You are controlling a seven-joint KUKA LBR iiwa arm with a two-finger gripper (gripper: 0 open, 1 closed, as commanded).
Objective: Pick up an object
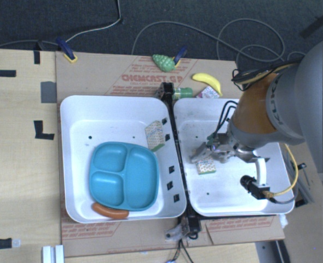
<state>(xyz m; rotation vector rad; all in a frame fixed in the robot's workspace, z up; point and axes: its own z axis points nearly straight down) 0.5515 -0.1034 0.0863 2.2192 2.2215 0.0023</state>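
My gripper [203,153] reaches down into the right bin [197,197], hanging from the grey arm with its orange band [254,111]. A small flat packet with a green and white print [207,168] lies on the bin floor just below the fingertips. In the left bin [74,147] rests a blue divided plate [123,175], an orange sausage [110,211] at its front edge, and a small packet [155,133] leaning by the right wall.
Behind the bins on the cardboard lie a yellow banana [207,82], a green object [164,62] and a small packet [208,93]. Cables trail across the dark floor beyond. A black divider [175,147] separates the bins.
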